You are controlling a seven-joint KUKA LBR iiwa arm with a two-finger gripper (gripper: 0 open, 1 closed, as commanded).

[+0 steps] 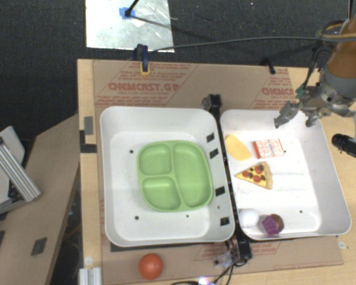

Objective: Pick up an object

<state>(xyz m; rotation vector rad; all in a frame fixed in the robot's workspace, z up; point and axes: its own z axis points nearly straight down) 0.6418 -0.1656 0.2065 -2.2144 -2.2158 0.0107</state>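
- Desk (184,82): cardboard-covered, carrying two white bins side by side.
- Left bin (115,177): holding green divided tray (174,176) at centre.
- Right bin (320,183): five small items inside, all toward its left half.
- Arm (347,58): reaching in over right bin's far right corner.
- End effector (296,116): above bin's far edge, fingers spread apart, gripping nothing.
- Pizza slice (256,175): mid bin, just beside yellow piece (238,148).
- Red-and-white packet (268,149): right of yellow piece, nearest to end effector but apart.
- Purple item (272,224) and white ball (248,218): touching, near left corner of right bin.
- Orange ball (151,266): on desk's near edge, outside bins.
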